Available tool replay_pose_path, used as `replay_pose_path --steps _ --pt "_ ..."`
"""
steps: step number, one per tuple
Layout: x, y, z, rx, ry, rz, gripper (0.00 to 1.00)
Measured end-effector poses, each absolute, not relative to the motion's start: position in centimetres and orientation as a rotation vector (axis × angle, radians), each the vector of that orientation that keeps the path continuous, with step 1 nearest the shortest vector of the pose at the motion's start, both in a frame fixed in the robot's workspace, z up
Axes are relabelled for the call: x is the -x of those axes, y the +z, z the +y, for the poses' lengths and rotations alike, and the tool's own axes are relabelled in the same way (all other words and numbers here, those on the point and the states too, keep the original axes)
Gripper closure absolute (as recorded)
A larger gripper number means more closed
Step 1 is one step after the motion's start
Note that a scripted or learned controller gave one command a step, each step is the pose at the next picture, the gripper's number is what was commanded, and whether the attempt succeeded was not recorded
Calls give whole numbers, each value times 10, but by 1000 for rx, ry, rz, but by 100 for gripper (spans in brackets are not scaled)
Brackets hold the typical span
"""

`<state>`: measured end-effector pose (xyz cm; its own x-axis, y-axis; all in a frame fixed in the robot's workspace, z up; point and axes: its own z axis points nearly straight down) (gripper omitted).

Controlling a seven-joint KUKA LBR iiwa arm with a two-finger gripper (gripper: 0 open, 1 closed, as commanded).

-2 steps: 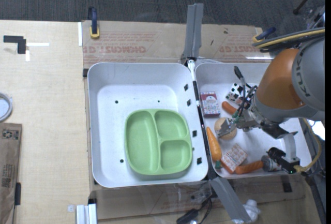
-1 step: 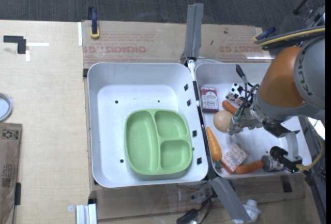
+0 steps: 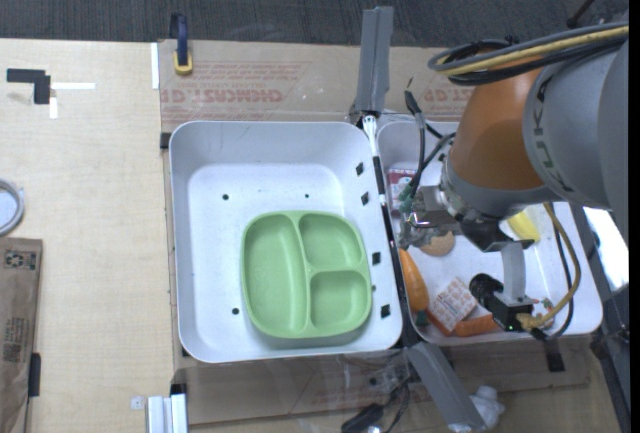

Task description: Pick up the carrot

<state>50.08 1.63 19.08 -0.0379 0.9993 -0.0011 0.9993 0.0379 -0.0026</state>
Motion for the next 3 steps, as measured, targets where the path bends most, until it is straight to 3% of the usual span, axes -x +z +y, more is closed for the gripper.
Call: replay_pose_path --steps 1,2,3 --pt "-478 191 48 1863 5 -2527 100" --pt "-478 191 35 2376 5 -2056 100" --pt "-478 199 34 2375 10 -2057 100"
